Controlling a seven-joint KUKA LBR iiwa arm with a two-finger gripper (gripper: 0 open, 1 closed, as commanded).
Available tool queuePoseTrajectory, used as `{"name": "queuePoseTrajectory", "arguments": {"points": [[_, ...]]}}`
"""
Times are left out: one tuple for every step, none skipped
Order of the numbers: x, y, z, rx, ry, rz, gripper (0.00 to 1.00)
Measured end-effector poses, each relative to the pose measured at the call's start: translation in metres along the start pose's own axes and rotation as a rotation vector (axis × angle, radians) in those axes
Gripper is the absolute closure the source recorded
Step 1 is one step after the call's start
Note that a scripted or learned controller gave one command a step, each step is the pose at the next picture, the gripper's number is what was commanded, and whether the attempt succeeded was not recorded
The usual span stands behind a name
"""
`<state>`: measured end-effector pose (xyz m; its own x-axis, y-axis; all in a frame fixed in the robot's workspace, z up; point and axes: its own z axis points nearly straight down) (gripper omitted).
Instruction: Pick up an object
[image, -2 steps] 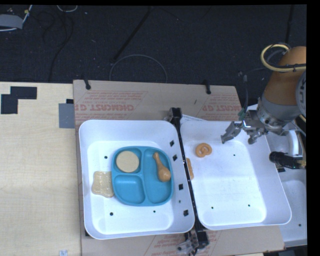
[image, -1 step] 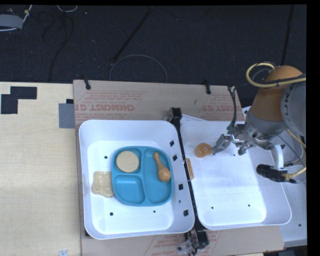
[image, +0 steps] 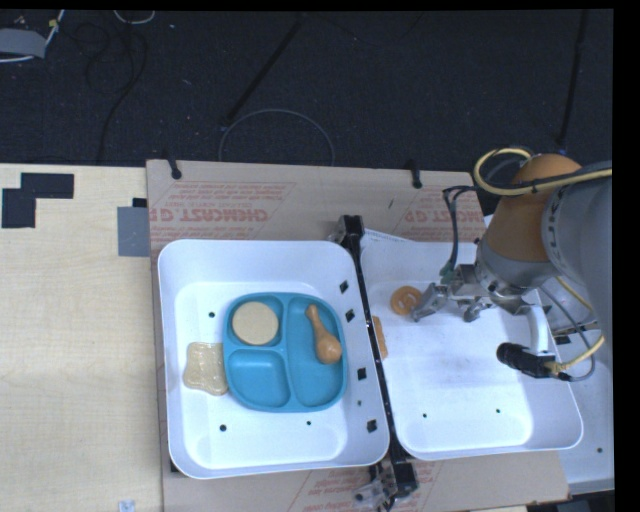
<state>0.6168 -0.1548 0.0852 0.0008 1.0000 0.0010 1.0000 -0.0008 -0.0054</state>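
Camera view
Arm (image: 560, 235): nearest the lens, at the right edge of the frame; grey body with an orange band, bent down over the right bin.
Gripper (image: 413, 312): in the upper left part of the right bin, its metal fingers pointing toward frame left; whether they are apart or together cannot be told from here.
Round tan piece (image: 405, 300): on the floor of the right bin near its upper left corner, just beside the gripper's tip; whether they touch is unclear, and it is not seen between the fingers.
Right bin (image: 480, 425): white, shallow, lower right of centre.
Left bin (image: 190, 420): white, beside the right one, centre left of the frame.
Blue tray (image: 270, 385): three compartments, lying in the middle of the left bin.
Tan disc (image: 254, 322): in the tray's upper left compartment.
Drumstick-shaped piece (image: 324, 336): in the tray's right compartment, tilted.
Pale toast-like piece (image: 205, 368): on the bin floor, touching the tray's left edge.
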Motion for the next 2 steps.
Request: {"name": "queuePoseTrajectory", "arguments": {"points": [[-0.001, 0.000, -0.012, -0.001, 0.000, 0.002, 1.00], [0.001, -0.001, -0.055, -0.006, -0.001, 0.001, 1.00]]}}
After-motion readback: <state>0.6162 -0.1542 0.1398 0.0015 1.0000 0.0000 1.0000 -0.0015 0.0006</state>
